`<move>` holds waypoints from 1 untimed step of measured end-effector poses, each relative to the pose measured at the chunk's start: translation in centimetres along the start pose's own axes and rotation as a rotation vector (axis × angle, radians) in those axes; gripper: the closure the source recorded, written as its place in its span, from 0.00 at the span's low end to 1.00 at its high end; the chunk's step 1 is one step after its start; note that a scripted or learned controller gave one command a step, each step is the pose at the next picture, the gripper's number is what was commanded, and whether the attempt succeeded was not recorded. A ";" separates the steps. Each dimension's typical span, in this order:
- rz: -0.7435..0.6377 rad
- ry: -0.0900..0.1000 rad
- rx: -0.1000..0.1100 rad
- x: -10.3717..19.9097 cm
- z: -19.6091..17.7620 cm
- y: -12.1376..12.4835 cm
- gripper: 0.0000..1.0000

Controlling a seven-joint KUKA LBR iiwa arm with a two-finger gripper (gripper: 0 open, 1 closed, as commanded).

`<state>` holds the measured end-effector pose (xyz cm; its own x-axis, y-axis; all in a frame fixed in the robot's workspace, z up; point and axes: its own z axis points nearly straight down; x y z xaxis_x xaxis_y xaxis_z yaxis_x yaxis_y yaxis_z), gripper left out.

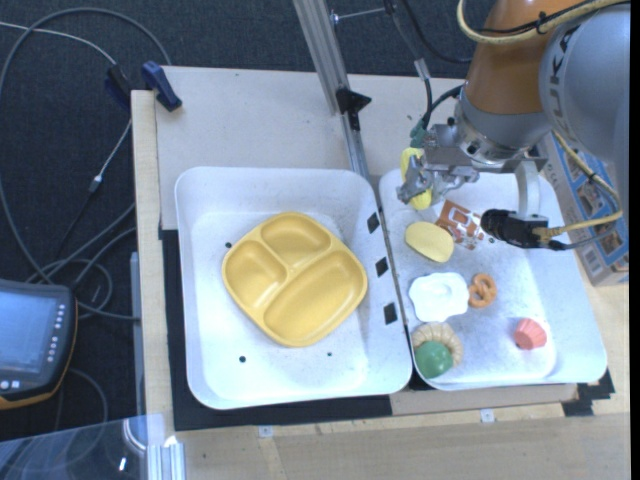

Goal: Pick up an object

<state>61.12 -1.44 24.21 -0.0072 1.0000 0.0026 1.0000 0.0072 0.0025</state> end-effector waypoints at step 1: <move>0.001 -0.001 0.002 5.0 1.2 0.9 1.00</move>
<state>61.99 3.53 23.03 -0.0061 1.0000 0.0015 1.0000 0.0061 0.0010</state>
